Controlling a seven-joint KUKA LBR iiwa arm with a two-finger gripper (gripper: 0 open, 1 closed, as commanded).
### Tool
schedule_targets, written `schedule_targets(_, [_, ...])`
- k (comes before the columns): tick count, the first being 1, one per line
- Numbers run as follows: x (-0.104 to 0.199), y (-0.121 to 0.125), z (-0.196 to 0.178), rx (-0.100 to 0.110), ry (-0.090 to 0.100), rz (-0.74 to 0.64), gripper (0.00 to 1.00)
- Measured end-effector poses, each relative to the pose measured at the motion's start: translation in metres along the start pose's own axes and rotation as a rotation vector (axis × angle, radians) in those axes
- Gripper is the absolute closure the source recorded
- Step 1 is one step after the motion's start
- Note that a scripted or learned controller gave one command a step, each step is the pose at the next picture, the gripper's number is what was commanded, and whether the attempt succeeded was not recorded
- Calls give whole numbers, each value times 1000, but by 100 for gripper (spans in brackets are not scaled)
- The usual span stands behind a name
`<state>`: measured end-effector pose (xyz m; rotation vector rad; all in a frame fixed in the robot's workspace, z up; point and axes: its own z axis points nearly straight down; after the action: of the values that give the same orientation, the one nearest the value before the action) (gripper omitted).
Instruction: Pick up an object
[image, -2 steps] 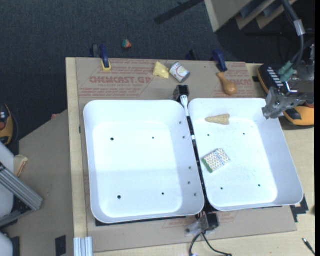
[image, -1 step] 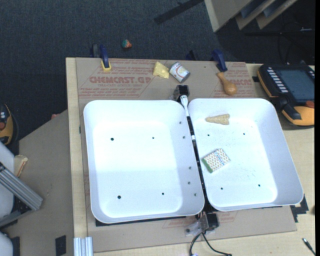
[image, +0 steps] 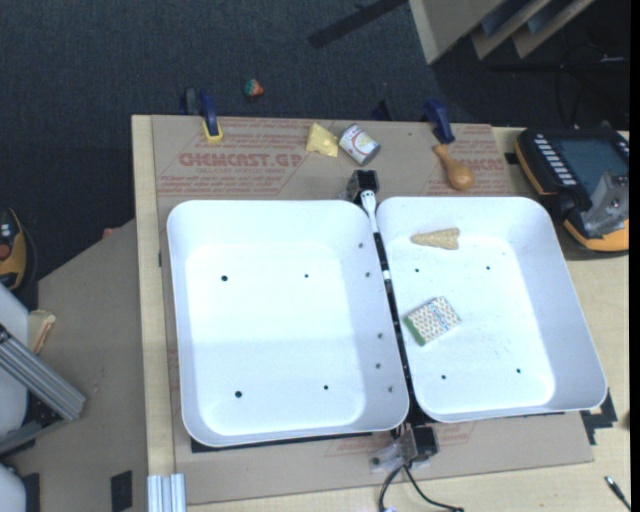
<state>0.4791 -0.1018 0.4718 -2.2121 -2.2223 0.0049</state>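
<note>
Camera view: looked down at a slant on the counter (image: 100, 330), with two white bins side by side on a printed brown board (image: 250, 160).
Far left: a metal rail (image: 40, 378) lay off the counter's lower left edge, well clear of the work area.
Left bin (image: 280, 330): held nothing to grasp; a few dark dots marked its floor.
Upper left: a blue clamp (image: 209, 115) gripped the board's top edge, likely to keep it from sliding; a small coloured ball (image: 254, 88) lay on the dark carpet beyond it.
Upper middle: a yellow wedge (image: 322, 141) and a small pale box (image: 359, 144) lay on the board outside the bins, probably stray pieces.
Centre seam: a black clip (image: 365, 186) at the top joined the two rims, seemingly to keep the bins touching.
Right bin (image: 500, 370): carried the likely targets.
Task's thing: a patterned packet (image: 432, 320) lay flat and tilted at the bin's left middle, near the seam; a tan wedge (image: 437, 238) lay near the top rim, well apart from it.
Upper right: a second blue clamp (image: 437, 120) and a brown pear-shaped piece (image: 455, 170) sat on the board.
Far right: a control pendant (image: 585, 170) rested beside the bins.
Claw: its state could not be told.
Judgement: the pick had not yet begun; the packet's flatness might make it hard to pinch.
</note>
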Motion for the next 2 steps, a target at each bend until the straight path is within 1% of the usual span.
schedule_targets(1, [-130,-2,-68,-16,-12,17,100])
schedule_targets(2, [-122,-1,-64,-9,-5,5,0])
